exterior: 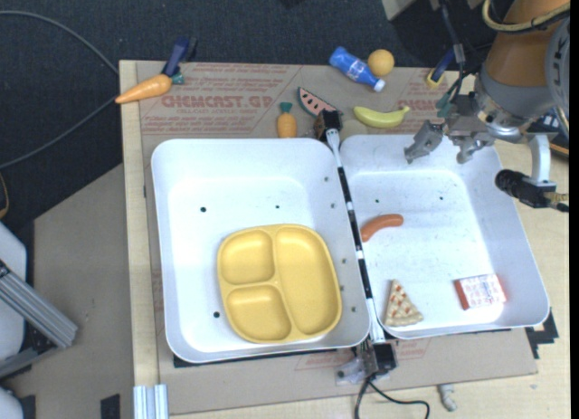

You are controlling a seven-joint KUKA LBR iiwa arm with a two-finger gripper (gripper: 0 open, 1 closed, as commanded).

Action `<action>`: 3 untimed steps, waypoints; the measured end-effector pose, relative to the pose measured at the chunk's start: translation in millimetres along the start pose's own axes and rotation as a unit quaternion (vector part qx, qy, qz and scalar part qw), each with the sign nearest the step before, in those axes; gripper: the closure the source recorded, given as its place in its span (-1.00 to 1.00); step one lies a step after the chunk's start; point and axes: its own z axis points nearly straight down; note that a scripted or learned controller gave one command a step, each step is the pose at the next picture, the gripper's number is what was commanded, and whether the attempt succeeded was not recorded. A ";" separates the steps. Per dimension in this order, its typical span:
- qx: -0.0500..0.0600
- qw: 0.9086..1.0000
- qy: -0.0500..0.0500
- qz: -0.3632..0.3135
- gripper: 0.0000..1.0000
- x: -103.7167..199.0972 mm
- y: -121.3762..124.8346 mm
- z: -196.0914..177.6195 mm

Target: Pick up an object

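The gripper (447, 143) hangs over the far edge of the right bin (516, 254), fingers spread apart with nothing between them, so it's carrying nothing. Looks like a parked-high pose to keep clear of the bin walls while a target gets picked.

Candidates in that bin: a sausage (381, 223) lying close to the divider, a pizza slice (402, 304) near the front left corner, and a red-and-white packet (479, 291) toward the front right. All three are well apart from each other, which should make any single grab easier. The sausage is nearest the gripper, so that's probably the easiest bet, though it sits near the wall between the bins and a finger could bump it.

The left bin (181, 227) holds a yellow tray (279, 281) with three compartments, nothing in them.

Behind the bins, on the cardboard, there's a banana (381, 117), a bottle (354, 68), an orange (381, 61), a melon slice (313, 101), a carrot (144, 90) and a small pineapple-looking toy (287, 124). Those are out of the bins, so likely spares and not targets.
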 end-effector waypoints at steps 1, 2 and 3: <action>-0.003 1.000 0.000 0.000 -1.00 31.5 -62.2 106.0; 0.001 1.000 0.000 0.001 -1.00 -4.2 -102.6 84.6; 0.001 1.000 0.000 0.001 -1.00 -23.8 -161.6 114.5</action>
